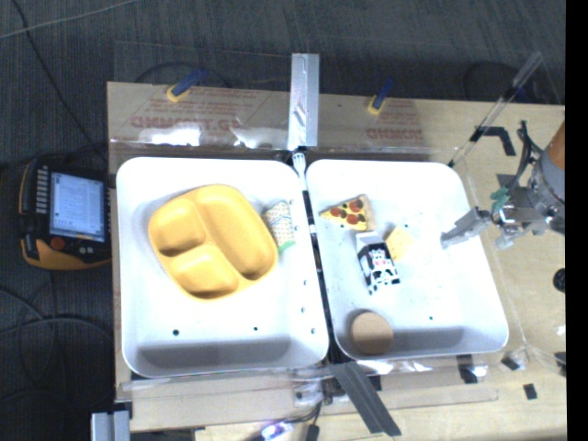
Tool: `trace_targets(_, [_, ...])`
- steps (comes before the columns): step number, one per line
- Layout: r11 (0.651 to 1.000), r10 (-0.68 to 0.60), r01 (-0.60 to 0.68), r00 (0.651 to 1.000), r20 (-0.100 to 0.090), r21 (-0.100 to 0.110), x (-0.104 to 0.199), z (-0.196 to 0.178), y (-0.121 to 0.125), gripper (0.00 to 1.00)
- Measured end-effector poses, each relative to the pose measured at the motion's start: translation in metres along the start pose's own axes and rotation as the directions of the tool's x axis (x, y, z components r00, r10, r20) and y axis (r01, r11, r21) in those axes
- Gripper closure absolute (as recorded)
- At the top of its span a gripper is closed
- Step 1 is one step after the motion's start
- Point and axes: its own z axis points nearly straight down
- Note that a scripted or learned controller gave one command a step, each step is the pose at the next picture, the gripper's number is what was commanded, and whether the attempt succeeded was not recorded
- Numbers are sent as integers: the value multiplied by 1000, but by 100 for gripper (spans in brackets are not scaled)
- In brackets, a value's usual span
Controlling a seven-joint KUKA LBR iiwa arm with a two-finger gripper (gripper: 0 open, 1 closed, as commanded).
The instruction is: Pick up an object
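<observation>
In the right bin (459,333) lie a pizza slice toy (347,213), a yellow cheese-like wedge (400,243), a small black-and-white box (378,265) and a brown round object (371,331) at the front rim. My gripper (480,237) hangs over the bin's right side, to the right of the wedge and apart from every object. It is open, with one grey finger (457,234) pointing left into the bin and nothing between the fingers.
The left bin (156,338) holds a yellow divided plate (213,239) and a small tan and green item (280,223) by its right wall. A handheld screen unit (64,211) sits left of the bench. Clips and brackets stand along the bench's back and right.
</observation>
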Motion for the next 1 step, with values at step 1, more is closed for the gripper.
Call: trace_targets(1, [991, -133, 133, 991, 0, 1, 50, 81, 32, 0])
